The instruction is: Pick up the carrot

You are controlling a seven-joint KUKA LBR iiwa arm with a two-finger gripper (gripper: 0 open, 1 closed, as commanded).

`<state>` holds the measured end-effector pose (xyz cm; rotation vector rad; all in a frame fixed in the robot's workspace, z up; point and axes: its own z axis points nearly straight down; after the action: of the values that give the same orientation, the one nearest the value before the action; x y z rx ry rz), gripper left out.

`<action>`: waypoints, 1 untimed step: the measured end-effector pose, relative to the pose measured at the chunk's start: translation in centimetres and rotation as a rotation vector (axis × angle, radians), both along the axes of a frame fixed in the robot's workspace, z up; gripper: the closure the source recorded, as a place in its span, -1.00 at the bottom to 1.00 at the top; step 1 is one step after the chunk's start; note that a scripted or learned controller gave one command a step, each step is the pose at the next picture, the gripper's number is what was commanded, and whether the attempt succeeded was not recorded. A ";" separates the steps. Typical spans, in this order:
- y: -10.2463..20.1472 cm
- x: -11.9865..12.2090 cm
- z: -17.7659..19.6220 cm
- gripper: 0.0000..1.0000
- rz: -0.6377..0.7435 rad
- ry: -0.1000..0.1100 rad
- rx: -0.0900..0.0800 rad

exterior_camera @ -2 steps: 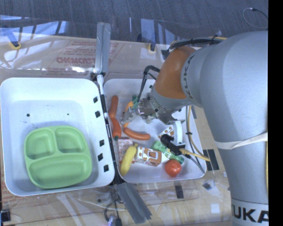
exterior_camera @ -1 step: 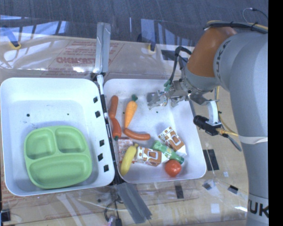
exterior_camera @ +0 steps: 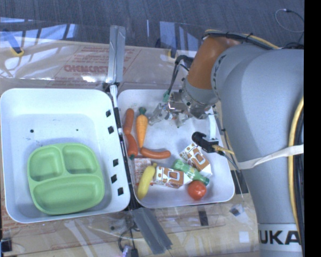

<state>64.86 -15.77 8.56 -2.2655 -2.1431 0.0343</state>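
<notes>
In the camera view I see the carrot [exterior_camera: 142, 128] lying lengthwise at the far left of the right bin [exterior_camera: 224, 194], green top pointing away, beside some sausages [exterior_camera: 129, 133]. My gripper [exterior_camera: 171, 110] hovers just right of it; whether the jaws are wide or narrow I cannot tell. I judge this the approach step: next I need to shift left, align across the carrot, and descend.

Both white bins [exterior_camera: 16, 111] are looking like smooth, faintly glossy plastic; the green tray [exterior_camera: 64, 178] is showing matt plastic, and the carrot [exterior_camera: 142, 130] is gleaming slightly.
</notes>
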 end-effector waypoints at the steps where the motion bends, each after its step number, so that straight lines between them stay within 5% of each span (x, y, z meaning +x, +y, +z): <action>1: 0.0 0.0 0.9 1.00 0.006 0.005 0.000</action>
<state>64.81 -15.74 9.49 -2.2570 -2.1480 0.0400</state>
